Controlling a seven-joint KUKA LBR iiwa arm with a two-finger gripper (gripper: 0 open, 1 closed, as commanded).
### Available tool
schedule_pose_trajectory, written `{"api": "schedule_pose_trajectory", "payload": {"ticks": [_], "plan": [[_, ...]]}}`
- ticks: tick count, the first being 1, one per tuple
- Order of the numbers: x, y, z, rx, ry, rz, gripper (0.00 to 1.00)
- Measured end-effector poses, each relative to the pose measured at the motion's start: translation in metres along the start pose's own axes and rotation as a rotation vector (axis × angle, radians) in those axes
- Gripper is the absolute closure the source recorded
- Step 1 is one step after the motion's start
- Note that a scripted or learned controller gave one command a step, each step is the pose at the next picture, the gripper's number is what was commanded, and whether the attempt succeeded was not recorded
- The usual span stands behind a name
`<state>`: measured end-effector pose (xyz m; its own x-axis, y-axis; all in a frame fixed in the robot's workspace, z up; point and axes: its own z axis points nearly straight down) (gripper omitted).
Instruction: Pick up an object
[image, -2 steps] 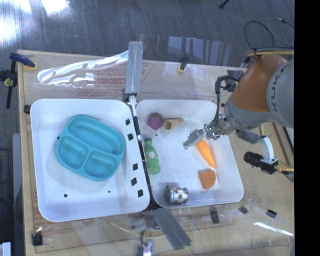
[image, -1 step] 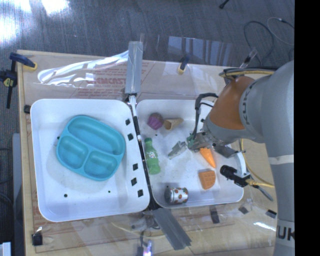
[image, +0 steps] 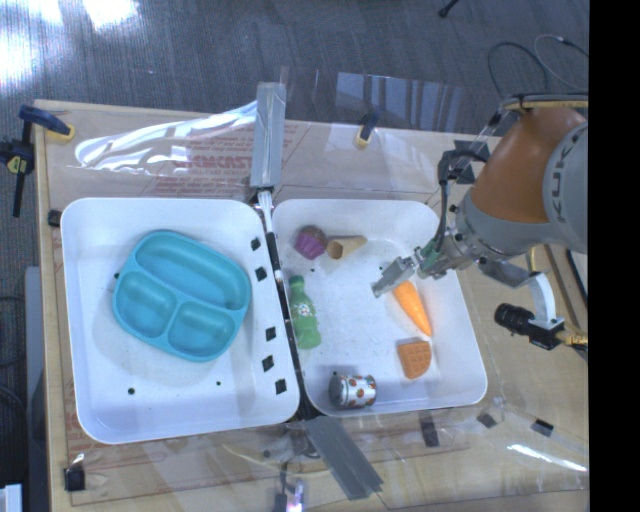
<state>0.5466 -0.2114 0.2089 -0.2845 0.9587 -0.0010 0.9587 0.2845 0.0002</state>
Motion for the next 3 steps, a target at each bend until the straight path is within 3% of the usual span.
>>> {"api": "schedule_pose_trajectory", "payload": {"ticks": [1,2,3], "plan": [[0.005,0.005,0.118,0.002,0.002,-0.071,0.0],[-0.025,0.088,0.021,-0.001,-0.001,-0.161,0.0],[-0.006,0.028,0.117,0.003,0.003,-0.045,0.0]]}}
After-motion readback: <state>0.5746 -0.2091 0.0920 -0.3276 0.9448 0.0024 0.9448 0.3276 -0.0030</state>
